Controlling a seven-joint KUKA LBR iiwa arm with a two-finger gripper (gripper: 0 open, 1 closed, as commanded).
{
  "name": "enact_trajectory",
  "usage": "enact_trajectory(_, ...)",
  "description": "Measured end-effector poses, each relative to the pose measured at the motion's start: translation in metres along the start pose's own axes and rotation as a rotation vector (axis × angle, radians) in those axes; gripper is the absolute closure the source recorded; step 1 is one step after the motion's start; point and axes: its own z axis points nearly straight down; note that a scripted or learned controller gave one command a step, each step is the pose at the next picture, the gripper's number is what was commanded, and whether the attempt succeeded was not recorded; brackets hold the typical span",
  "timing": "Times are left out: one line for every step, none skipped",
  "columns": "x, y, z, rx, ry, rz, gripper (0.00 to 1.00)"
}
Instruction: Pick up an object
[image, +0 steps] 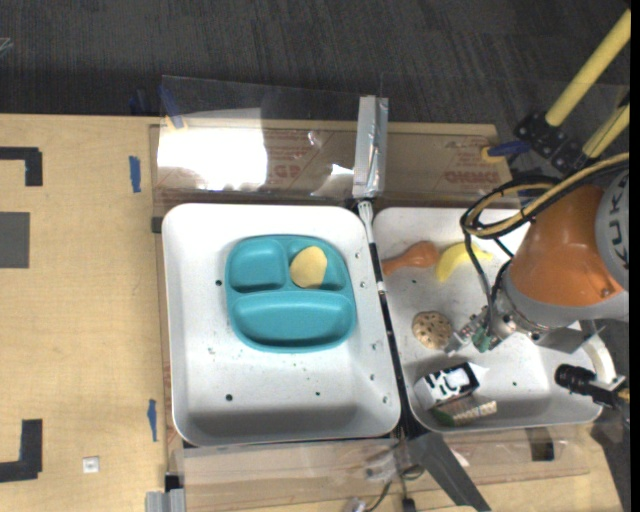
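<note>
The gripper (478, 335) hangs low in the right bin (560, 395), just at three o'clock of the speckled cookie (432, 328); I cannot tell its state. Descending there, it might nudge the cookie aside and miss.

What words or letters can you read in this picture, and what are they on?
"KU" in dark letters on the robot arm, cut off at the picture's edge.
Red print on the cardboard behind the bins: too blurred to read.
White marks on the black packet: too small to read.
</note>
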Motion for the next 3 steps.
enact_trajectory(0.092, 0.034, -0.085, 0.011, 0.008, 0.247, 1.0)
enact_trajectory(0.091, 0.035, -0.094, 0.01, 0.006, 0.247, 1.0)
enact_trajectory(0.121, 0.041, -0.163, 0.007, 0.008, -0.203, 1.0)
